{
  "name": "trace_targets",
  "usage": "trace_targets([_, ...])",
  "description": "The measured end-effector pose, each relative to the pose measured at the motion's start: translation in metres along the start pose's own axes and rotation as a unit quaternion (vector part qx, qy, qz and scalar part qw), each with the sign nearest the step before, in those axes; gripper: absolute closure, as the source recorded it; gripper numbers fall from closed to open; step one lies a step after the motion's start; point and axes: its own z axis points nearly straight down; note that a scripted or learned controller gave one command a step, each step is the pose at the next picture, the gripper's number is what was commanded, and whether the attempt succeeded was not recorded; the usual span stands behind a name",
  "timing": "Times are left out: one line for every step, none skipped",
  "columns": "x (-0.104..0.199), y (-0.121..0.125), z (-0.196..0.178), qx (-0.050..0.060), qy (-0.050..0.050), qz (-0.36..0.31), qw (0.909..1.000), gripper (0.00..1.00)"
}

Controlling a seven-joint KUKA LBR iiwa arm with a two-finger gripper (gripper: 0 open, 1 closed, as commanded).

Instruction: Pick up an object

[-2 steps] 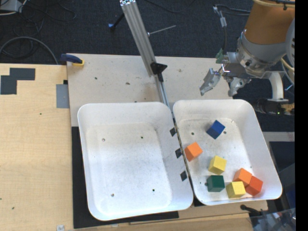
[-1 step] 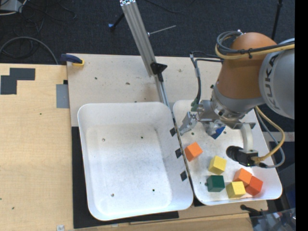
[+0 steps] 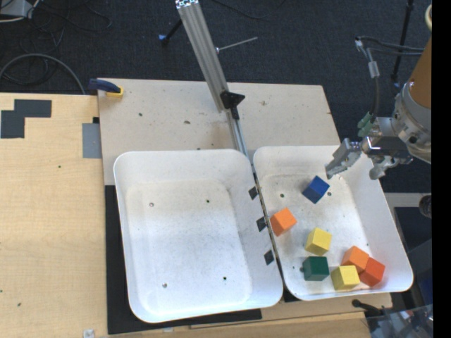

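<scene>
The gripper [image 3: 358, 162] hangs spread and holding nothing over the right bin [image 3: 394, 241]. The blue cube [image 3: 316, 189] lies just below and left of its jaws (nearest of the blocks), resting tilted on the bin floor.

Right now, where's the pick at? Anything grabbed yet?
Done: the end effector has reached the right bin, sitting over its far edge. In hand: nothing, no block between its fingers; the blue block lies apart from it, on the bin floor. Left: descend, close on a block and lift. All seven blocks lie in the bin.
</scene>
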Motion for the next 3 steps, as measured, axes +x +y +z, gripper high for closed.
trace_targets([0.024,0.000,0.137,0.009,0.001,-0.001,1.0000,0.00])
trace_targets([-0.020,0.035,0.017,0.000,-0.001,0.002,1.0000,0.00])
trace_targets([0.064,0.015,0.030,0.006,0.002,-0.005,1.0000,0.00])
